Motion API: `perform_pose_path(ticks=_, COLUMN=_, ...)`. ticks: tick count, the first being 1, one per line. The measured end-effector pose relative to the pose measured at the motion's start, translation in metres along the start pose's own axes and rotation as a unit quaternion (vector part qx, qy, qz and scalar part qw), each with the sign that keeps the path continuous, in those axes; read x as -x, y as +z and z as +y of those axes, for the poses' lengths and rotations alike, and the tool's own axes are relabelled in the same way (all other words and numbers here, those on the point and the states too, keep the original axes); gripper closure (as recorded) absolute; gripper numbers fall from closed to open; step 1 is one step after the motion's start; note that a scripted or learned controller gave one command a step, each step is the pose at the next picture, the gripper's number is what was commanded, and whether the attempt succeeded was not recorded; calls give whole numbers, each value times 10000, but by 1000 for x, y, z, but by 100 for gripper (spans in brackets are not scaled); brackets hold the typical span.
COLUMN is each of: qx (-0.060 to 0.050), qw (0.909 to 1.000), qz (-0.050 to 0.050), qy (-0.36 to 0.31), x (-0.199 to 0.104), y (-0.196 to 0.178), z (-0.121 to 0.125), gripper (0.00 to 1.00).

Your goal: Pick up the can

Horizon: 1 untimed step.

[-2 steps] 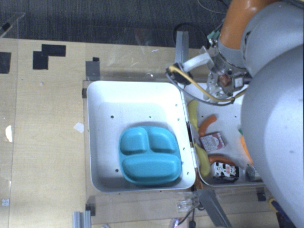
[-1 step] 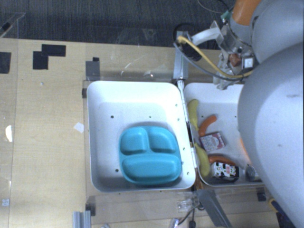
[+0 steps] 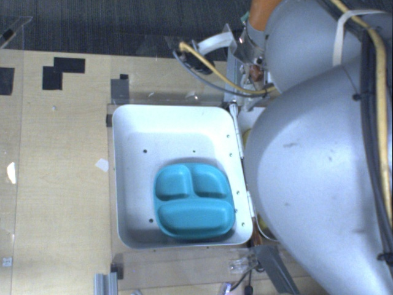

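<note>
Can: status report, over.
Arm hangs over right bin, covering it. Can unconfirmed. Blue tray sits in left bin, apart from arm.

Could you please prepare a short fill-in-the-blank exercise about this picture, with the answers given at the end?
1. The tray lying in the left bin has the colour ____.
2. The tray is divided into ____ compartments.
3. The grey arm covers most of the ____ bin.
4. The band at the top of the arm has the colour ____.

Missing words: blue; three; right; orange
</note>
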<state>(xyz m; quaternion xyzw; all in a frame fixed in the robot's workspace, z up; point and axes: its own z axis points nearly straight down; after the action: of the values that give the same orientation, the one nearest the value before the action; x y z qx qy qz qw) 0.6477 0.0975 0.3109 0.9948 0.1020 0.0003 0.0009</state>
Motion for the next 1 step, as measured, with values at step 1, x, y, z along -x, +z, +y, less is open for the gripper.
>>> perform_pose_path(ticks=1, qx=7, qw=10000, qz=-2, qy=2, x=38, y=-42, z=-2, gripper=100)
